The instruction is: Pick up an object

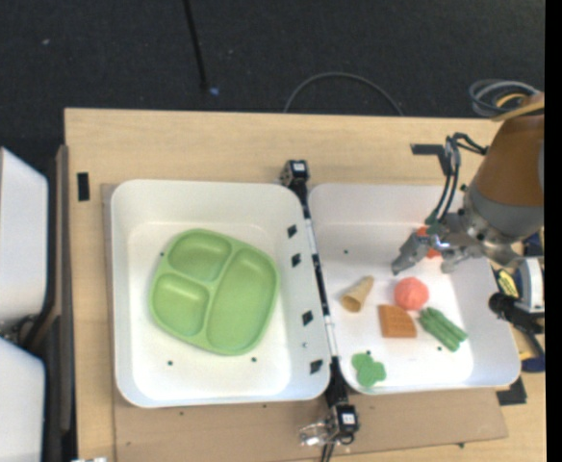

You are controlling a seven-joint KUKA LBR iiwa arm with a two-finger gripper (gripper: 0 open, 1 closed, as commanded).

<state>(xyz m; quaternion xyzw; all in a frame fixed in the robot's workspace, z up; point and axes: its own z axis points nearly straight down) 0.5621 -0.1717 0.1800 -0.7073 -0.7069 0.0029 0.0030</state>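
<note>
The right bin point(473, 364) holds a red ball point(412, 293), an orange-brown block point(396, 320), a long green piece point(442, 327), a tan cone point(357, 294) and a small green leafy piece point(367, 370). My gripper point(429, 257) hangs over the right bin's upper middle, just behind the red ball. It is open, its fingers spread left and right with nothing between them. The ball lies in front of the gap, apart from the fingers. The arm comes in from the right.
The left bin point(127, 354) holds a green divided plate point(214, 292). A ridge with black clips point(312, 277) separates the two bins. Cables point(449, 176) hang by the wrist. A white box point(12, 248) stands at the far left.
</note>
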